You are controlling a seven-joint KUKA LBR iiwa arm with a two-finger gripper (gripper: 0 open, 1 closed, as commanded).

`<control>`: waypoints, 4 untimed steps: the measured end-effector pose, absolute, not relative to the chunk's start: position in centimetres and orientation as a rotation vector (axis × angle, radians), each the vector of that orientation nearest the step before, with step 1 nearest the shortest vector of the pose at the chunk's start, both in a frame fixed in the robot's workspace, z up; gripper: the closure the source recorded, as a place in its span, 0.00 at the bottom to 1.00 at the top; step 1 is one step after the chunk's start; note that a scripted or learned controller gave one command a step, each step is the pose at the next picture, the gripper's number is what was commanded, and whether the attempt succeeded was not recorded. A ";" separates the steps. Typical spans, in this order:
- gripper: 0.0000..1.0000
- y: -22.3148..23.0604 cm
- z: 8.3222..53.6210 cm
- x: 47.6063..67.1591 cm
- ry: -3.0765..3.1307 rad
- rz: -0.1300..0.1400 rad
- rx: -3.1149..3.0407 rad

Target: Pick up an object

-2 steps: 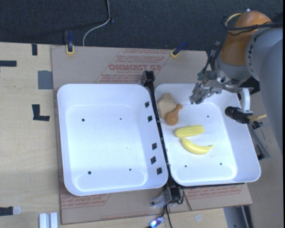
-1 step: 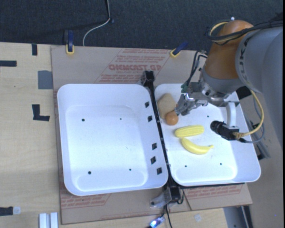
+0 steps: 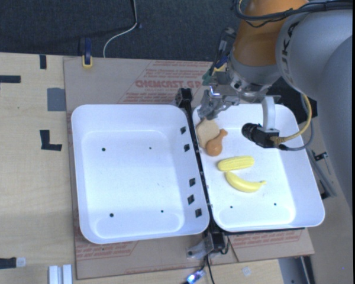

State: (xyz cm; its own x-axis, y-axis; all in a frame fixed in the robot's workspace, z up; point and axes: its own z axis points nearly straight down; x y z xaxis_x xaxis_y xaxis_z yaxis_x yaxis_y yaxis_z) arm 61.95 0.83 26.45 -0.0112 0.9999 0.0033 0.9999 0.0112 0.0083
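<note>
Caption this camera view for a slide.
Gripper over a drumstick in the right bin, beside corn and banana.

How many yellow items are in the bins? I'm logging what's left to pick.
2, both in the right bin: a corn cob near its middle and a banana just below it. The arm covers the bin's top, so more may be hidden.
</note>
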 end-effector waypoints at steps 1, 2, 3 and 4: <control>1.00 -1.3 26.5 54.6 2.222 -0.005 2.224; 1.00 5.7 39.4 55.4 2.225 0.018 2.207; 1.00 0.8 29.1 47.9 2.223 -0.020 2.235; 1.00 -2.7 37.1 53.4 2.214 0.008 2.217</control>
